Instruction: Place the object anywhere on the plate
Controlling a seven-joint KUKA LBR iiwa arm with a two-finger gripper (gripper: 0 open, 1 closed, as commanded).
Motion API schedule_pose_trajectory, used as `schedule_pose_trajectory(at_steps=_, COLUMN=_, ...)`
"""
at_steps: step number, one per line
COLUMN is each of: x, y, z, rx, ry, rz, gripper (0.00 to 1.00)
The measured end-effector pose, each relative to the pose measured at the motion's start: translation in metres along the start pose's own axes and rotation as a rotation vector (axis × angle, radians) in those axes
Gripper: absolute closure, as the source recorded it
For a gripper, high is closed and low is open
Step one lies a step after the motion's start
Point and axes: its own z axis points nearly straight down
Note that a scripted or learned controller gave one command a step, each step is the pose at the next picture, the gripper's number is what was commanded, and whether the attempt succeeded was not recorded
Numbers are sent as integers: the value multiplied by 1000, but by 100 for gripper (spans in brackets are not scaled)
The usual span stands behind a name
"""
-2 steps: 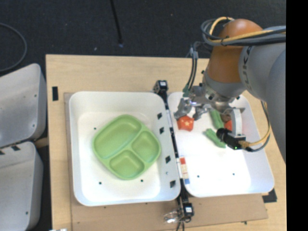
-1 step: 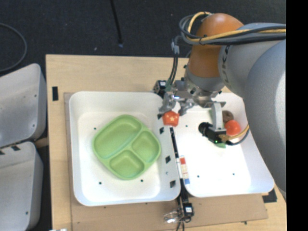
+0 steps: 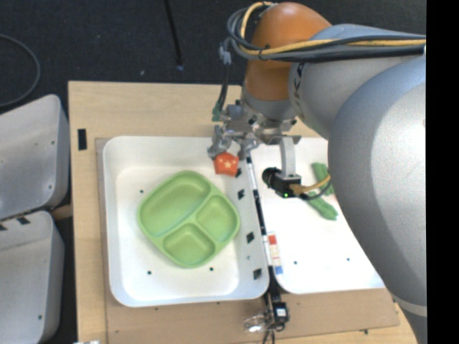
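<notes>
A green three-compartment plate lies tilted in the left white bin. My gripper hangs over the bin's upper right corner, just beyond the plate's far right edge. A small orange-red object sits between its metal fingers, held above the bin floor.
The right bin holds a green elongated item by the arm's edge. A black cable with a lit green connector dangles over that bin. The arm's large grey body covers the right side. A ridge divides the two bins.
</notes>
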Motion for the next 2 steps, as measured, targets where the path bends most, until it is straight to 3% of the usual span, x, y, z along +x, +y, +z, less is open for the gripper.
schedule_pose_trajectory(at_steps=1, x=60, y=19, z=-8, rx=0, ry=0, rz=0, gripper=100)
schedule_pose_trajectory(at_steps=2, x=55, y=18, z=-8, rx=3, ry=-3, rz=4, gripper=0)
